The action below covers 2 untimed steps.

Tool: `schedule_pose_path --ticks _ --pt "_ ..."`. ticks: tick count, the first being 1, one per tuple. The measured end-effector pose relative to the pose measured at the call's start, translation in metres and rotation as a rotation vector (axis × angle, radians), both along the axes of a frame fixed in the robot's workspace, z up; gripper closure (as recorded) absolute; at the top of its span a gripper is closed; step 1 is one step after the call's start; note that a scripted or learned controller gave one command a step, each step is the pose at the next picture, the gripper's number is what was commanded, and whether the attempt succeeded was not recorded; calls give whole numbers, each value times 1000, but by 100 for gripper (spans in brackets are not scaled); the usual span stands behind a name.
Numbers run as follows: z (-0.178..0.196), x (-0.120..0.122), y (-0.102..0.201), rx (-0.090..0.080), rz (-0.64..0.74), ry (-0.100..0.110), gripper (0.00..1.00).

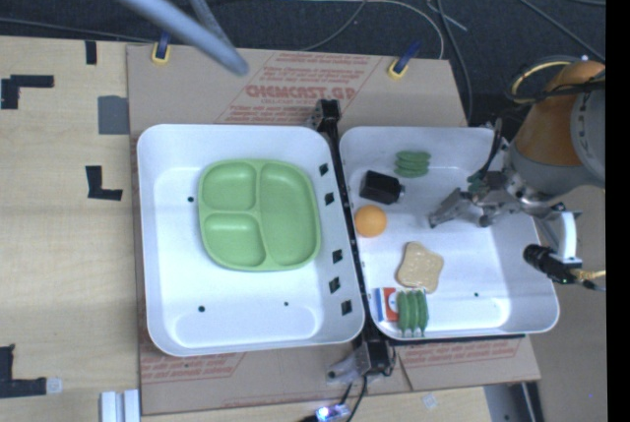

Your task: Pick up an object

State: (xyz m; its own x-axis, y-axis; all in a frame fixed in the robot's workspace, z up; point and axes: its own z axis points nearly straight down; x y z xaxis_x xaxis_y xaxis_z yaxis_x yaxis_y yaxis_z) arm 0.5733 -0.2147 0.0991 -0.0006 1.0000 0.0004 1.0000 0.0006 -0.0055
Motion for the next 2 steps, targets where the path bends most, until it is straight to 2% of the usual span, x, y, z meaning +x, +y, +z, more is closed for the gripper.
schedule_pose_path --ticks 1,2 --pt "-14 1 0 -3 1 -6 0" --pt "-2 2 0 -6 1 -10 100"
